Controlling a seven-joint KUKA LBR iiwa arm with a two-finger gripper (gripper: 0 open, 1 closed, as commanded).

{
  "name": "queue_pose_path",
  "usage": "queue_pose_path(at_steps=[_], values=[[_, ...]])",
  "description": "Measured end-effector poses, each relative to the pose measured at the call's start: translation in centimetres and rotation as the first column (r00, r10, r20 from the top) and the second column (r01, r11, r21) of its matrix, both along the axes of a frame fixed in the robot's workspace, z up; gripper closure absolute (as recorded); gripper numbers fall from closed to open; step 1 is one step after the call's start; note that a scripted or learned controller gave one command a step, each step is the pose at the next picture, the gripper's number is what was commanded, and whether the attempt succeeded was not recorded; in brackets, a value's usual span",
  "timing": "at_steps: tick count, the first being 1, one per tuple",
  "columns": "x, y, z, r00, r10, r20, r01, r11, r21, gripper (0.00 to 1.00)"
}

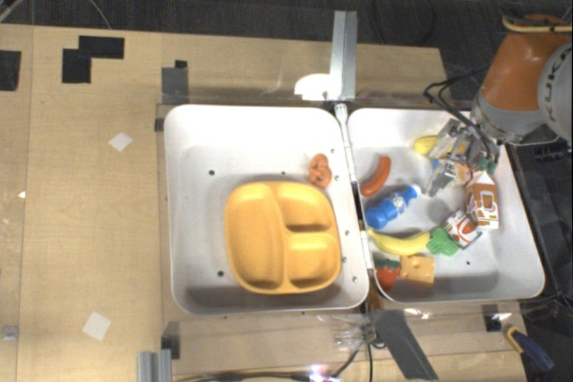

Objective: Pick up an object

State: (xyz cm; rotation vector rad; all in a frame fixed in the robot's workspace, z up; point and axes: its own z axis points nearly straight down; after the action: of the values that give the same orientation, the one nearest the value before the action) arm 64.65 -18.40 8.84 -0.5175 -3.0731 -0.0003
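My gripper (pixel 453 167) hangs low over the back right part of the right bin (pixel 512 268), on the grey arm with its orange band (pixel 524 72). Just left of it lies a small yellow item (pixel 424 144). A white and orange carton (pixel 483 198) lies right below it, with a second small carton (pixel 462 228) nearer the front. Further left are a red sausage (pixel 375 175), a blue bottle (pixel 390 207) and a banana (pixel 398 241). A green toy (pixel 442 242), a tan block (pixel 417 268) and a red piece (pixel 386 275) lie along the front.
The left bin (pixel 192 192) holds a yellow divided plate (pixel 282 235) and a small orange pretzel-shaped toy (pixel 320 169) by the shared wall. A metal post (pixel 344 49) stands behind the bins. Cables run beside the arm at the right.
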Motion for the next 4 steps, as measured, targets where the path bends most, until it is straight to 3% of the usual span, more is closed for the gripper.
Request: queue_pose_path(at_steps=[1,2,3,4], values=[[-11.8,-2.4,0.1,0.999,0.014,0.037,-0.013,1.000,-0.009,0.00],[-4.1,-1.6,0.0,0.999,-0.015,0.037,0.015,1.000,-0.006,0.00],[0.4,-2.4,0.0,1.000,-0.019,-0.016,0.019,1.000,0.003,0.00],[0.0,-2.9,-0.1,0.987,0.161,0.006,-0.161,0.987,-0.007,0.00]])
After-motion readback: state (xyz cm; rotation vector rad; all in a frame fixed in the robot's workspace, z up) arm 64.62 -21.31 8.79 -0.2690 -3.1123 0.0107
